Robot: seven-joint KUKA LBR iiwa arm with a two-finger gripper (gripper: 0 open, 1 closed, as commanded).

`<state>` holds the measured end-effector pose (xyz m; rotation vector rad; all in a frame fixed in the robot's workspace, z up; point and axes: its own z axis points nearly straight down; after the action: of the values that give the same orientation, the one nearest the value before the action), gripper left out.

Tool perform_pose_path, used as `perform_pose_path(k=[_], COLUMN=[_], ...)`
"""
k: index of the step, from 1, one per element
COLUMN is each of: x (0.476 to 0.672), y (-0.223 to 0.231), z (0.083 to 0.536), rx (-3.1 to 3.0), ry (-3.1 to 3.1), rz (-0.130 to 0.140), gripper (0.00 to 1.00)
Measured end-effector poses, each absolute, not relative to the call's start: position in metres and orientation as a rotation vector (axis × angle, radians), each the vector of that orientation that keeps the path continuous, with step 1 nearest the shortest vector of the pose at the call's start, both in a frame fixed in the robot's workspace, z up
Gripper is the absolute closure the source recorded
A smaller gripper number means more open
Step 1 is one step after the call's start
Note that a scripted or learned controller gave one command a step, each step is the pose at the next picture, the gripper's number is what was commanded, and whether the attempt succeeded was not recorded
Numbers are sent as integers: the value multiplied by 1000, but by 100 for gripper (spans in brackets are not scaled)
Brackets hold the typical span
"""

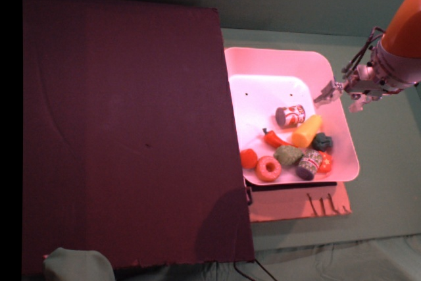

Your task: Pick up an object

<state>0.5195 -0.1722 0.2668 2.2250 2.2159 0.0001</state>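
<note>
Spanning the whole left side, a dark maroon board [125,135] over the left bin, its right edge overlapping the white bin [283,69] on the right. Holding a cluster of small things in its near half; far half bare. Reaching in from the right above the bin's right rim, the grey arm with its orange band [404,26], wrist bent toward the bin. Hanging at the far right edge of the bin, the tool [327,93], carrying nothing; too small and blurred to tell whether spread or pressed together.

Lying nearest the tool, a dark can [290,116] on its side, then an orange bottle [307,131] just beside it. Sitting further toward the near rim: a pink ring doughnut [268,168], an olive lump [288,155], a second small can [308,164], a dark green lump [321,141], a red pepper [273,139].

Likely trouble from here: tight packing, so closing on two at once or nudging a neighbour aside; rolling of the can or bottle away from a descending tool; striking the right rim if descending from this spot.
</note>
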Motion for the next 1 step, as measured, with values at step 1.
perform_pose_path(k=[1], x=[519], y=[-172], z=[267], rx=[2225], ry=[2216], rz=[0], gripper=[0])
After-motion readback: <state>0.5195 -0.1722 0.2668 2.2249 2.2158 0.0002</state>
